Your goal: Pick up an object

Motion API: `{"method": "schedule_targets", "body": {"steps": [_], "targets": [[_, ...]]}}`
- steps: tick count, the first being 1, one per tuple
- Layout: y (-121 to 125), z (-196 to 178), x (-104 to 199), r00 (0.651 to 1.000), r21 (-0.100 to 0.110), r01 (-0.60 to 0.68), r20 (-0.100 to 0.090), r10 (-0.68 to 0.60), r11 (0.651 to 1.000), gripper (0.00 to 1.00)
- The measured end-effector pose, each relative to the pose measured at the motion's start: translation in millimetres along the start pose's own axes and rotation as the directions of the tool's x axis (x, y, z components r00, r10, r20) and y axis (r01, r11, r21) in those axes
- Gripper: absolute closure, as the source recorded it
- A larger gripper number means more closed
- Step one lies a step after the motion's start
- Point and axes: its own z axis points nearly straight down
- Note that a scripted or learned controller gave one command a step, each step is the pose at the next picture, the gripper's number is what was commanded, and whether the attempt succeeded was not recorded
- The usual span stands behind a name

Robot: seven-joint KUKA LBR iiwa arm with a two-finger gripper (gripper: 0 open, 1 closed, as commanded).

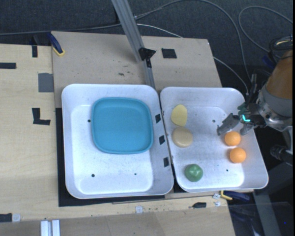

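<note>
We should lower our gripper [234, 125] squarely over the upper orange ball [232, 139] near the right bin's [201, 93] right edge; its fingers look parted and hold nothing. The left bin [73, 146] carries a blue plate [122, 125]. The right bin holds a yellow lemon-like piece [179, 115], a beige round piece [182, 137], a green ball [193, 172] and a lower orange ball [237, 155].

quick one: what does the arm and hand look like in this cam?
Grey arm with an orange band above the wrist. The hand is dark grey, with a small teal-lit spot beside it. Dark cables run near the arm's base.
</note>
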Motion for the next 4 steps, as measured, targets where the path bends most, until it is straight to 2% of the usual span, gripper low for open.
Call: {"method": "schedule_targets", "body": {"steps": [1,2,4], "targets": [[0,0,0,1.0,0.0,0.0,0.0,0.0,1.0,0.0],[1,56,10,1.0,0.005,0.001,-0.001,-0.001,1.0,0.0],[2,133,9,1.0,-0.001,0.0,0.001,0.0,1.0,0.0]]}}
